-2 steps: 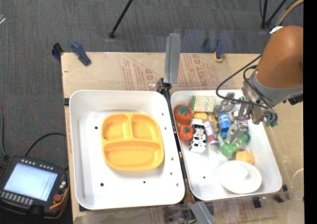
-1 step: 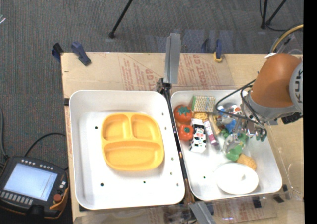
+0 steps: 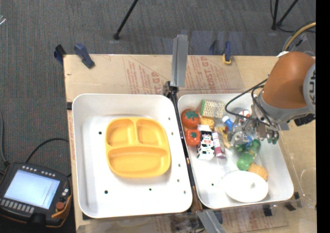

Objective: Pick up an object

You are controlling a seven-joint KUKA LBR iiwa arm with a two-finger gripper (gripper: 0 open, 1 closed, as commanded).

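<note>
Hovering end effector [image 3: 242, 136] above right bin [image 3: 286, 167] clutter.

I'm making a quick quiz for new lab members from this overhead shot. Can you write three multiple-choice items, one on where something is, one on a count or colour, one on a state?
1. Where does the yellow divided tray lie?
A. In the left bin
B. In the right bin
C. On the floor

2. How many red tomato-like toys lie in the right bin?
A. None
B. Two
C. Five

3. How does the white round plate sit?
A. Standing on edge against the wall
B. Flat in the bin's near corner
C. Stacked on the yellow tray

Answers: 1 A, it rests on the floor of the left bin. 2 B, the two sit one behind the other by the bin's left wall. 3 B, it lies flat near the front, below the claw.
</note>
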